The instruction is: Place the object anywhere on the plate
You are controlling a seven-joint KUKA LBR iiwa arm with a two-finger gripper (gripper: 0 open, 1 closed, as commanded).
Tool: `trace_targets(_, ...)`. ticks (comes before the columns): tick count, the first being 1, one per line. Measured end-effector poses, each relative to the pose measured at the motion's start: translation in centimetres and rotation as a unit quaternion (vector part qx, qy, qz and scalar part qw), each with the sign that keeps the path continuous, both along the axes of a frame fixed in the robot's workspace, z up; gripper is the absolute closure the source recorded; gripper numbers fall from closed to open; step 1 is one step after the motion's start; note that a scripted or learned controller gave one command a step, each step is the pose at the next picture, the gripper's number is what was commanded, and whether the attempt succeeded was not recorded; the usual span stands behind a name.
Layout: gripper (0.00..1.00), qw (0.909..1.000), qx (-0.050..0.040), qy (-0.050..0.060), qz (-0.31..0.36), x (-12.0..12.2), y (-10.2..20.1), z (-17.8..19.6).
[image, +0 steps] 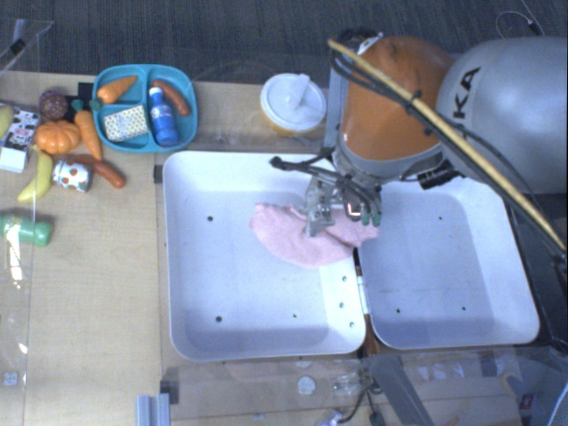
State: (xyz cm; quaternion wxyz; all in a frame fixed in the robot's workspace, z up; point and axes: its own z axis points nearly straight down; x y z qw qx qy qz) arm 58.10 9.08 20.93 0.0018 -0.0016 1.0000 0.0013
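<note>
Grey and orange, the arm (pixel 399 105) looms closest to the lens, its hand (pixel 342 209) down over a limp pink object (pixel 297 236) lying in the left bin (pixel 204 309) by the divider. Whether the hand grips it or how wide it stands, I cannot tell. Being floppy, the object could slip free or drape over the bin wall instead of landing on a plate.
</note>
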Motion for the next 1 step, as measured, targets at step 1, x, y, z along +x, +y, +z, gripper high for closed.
trace_targets(1, 1.00, 1.0000, 0.0000, 0.001, 0.001, -1.12, 5.14, 0.14)
